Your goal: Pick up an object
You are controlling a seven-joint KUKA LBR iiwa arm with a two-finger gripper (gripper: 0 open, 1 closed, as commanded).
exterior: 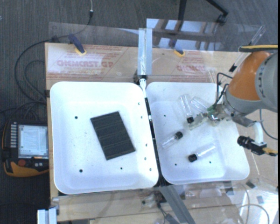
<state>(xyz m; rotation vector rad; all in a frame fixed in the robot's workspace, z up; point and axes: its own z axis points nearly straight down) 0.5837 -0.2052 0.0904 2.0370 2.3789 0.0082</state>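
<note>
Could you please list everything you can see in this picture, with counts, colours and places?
Shallow white plastic bins: two, white, side by side on the bench.
Dark ribbed rectangular pad: one, dark grey, lying flat and askew in the middle of the left bin.
Clear plastic vials with black caps: at least three, transparent, scattered in the right bin; one more clear piece near its back, too blurred to count surely.
Handheld control pendant: one, orange and grey with a screen, on the floor left of the bench.
Robot arm: one, grey with orange band, reaching in from the right; its gripper is over the right bin.
</note>
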